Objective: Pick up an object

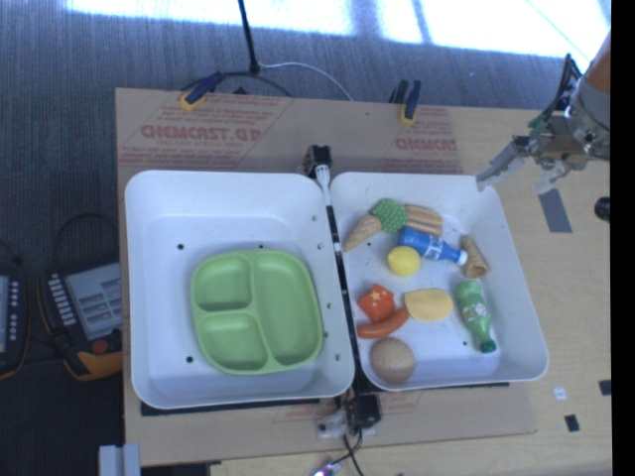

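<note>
Nearest us, a brown egg-like lump (393,359) sits at the right bin's (516,296) front, with the green bottle (475,314) and yellow lemon (403,261) beyond. We'd pick the bottle — it lies apart. Farther off, the gripper (526,167) hangs spread wide, empty, beyond the bin's far corner.

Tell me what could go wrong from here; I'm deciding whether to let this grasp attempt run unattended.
Clutter: the toys in the right bin lie packed together, the blue bottle against the yellow ball, so the fingers may bump a neighbour or close on two things. Bin wall: the green bottle lies near the right wall, which could block a finger. Long approach: the gripper hangs open above the bin's far right corner, so any aiming error could end in an empty grasp.
</note>
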Controlling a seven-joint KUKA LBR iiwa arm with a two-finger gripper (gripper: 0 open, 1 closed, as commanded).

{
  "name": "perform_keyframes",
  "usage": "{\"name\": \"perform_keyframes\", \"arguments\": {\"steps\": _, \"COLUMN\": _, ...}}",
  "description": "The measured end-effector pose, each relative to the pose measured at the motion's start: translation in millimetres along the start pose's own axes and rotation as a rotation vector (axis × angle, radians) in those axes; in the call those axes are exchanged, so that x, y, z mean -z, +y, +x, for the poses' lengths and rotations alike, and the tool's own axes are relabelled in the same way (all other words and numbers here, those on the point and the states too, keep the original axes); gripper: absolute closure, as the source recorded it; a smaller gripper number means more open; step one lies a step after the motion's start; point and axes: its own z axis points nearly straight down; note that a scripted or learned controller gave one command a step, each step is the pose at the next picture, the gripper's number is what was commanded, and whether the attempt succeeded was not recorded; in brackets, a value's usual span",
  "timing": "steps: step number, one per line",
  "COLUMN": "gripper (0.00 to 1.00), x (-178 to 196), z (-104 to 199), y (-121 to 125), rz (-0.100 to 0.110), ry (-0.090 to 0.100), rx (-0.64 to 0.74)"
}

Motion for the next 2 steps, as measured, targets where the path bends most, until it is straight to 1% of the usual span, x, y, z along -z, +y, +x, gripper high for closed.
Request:
{"name": "perform_keyframes", "arguments": {"steps": 1, "gripper": 0.0, "x": -86, "z": 41, "y": -31, "rz": 0.002, "ry": 0.002, "rx": 0.033}}
{"name": "perform_keyframes", "arguments": {"steps": 2, "gripper": 0.0, "x": -185, "z": 61, "y": -62, "rz": -0.001, "ry": 0.0, "rx": 0.079}}
